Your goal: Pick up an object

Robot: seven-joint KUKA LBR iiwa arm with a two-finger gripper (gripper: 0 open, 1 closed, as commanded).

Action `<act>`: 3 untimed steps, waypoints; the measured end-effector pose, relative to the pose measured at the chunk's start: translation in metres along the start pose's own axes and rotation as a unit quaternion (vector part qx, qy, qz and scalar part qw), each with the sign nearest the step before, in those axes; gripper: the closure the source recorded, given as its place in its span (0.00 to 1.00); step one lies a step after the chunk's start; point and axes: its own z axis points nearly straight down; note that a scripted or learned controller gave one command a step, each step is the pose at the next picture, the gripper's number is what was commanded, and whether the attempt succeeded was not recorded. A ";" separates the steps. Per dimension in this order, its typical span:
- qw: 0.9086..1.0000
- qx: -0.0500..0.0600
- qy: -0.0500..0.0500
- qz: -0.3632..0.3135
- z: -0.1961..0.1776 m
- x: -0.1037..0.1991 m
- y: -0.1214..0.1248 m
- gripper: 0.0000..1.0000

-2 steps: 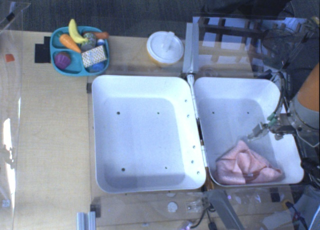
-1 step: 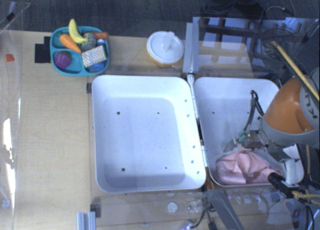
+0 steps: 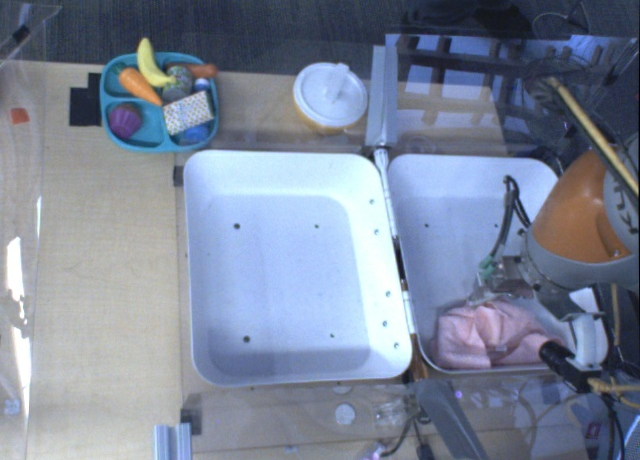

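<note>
In the right bin [image 3: 440,198], at its near edge, lies the one thing worth taking: a pink cloth [image 3: 487,336], crumpled into a soft heap against the front wall. The arm [image 3: 578,220] comes in from the right and bends down over it, so the gripper [image 3: 500,286] sits at the cloth's top edge, apparently touching the folds; whether it is apart, together or clamped on fabric I cannot tell, since wrist and cables hide that part. That placement makes sense: the cloth is the sole object in either bin, and a heap gives ridges to pinch from above. The left bin [image 3: 280,248] holds nothing to pick. Off the work area, on the bench [image 3: 90,278] behind the bins, stand a blue tray [image 3: 107,116] of toy food and a white lidded cup [image 3: 331,95], seemingly parked out of reach. By count: two bins, one cloth, one arm, one tray, one cup. The tray carries a banana [image 3: 150,65], a carrot [image 3: 138,85] and a few smaller pieces too small to name.
</note>
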 end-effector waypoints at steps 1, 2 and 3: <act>1.000 0.000 0.000 0.000 0.000 0.000 0.000 0.00; 1.000 -0.006 -0.001 -0.014 0.021 -0.030 0.002 0.00; 0.994 -0.007 -0.004 -0.111 0.021 -0.016 0.003 0.00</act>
